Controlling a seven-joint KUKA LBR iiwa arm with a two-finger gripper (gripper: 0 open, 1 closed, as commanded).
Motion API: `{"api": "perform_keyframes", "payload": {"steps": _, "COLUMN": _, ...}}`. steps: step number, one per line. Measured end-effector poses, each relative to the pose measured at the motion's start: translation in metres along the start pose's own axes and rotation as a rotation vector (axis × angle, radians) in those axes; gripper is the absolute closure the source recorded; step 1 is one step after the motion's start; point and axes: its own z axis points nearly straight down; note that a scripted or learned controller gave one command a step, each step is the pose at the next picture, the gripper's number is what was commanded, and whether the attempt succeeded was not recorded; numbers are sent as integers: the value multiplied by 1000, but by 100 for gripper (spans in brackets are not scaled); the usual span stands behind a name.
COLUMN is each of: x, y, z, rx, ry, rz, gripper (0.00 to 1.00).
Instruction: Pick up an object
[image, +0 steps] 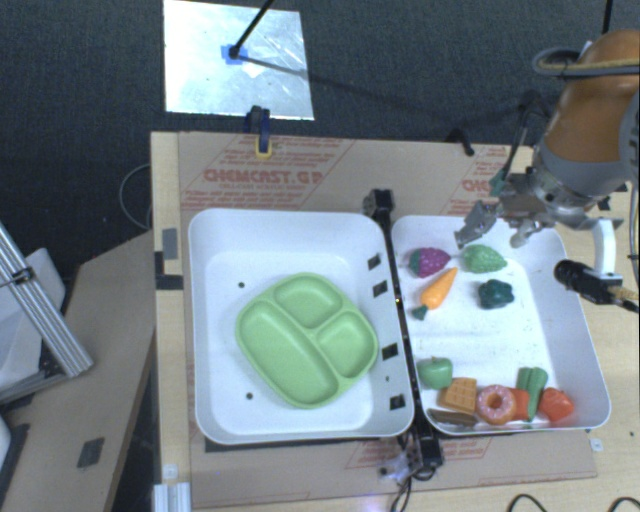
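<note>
Hovering at the far end of the right-hand bin (575, 330), the gripper (497, 228) hangs with its two fingers spread and nothing between them, poised just above a pale green leafy toy (484, 259). Nearest the onlooker, along that bin's front edge, lies a huddle of small plastic play foods: a green apple (435, 373), a waffle (460, 395), a pink-iced doughnut (495, 403), a green pepper (532, 381) and a red tomato (556, 404), several of them touching. Farther in, a toy carrot (438, 288) lies at a slant, with a dark green broccoli (495, 293) just beside it and a purple vegetable (430, 261) near the bin's left wall. The left-hand bin (215, 300) bears a light green divided plate (305, 340). The leafy toy, closest to the open fingers, looks the likely pick; judged by its look it is light, hollow, hard and rather slick, so a squeeze across its narrow middle should serve better than one at its rounded ends, where it could squirt free. It lies apart from its neighbours, leaving room for both fingers. The grey arm (590, 130) reaches in from the right, its orange band above the wrist, the wrist bent down so the fingers point toward the bin floor.
</note>
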Motion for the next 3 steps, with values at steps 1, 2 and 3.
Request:
{"api": "perform_keyframes", "payload": {"steps": 1, "x": 0, "y": 2, "z": -4, "rx": -8, "ry": -1, "rz": -1, "gripper": 0}}
{"api": "perform_keyframes", "payload": {"steps": 2, "x": 2, "y": 7, "z": 39, "rx": -3, "ry": 0, "rz": 0, "gripper": 0}}
{"api": "perform_keyframes", "payload": {"steps": 3, "x": 1, "y": 9, "z": 81, "rx": -3, "ry": 0, "rz": 1, "gripper": 0}}
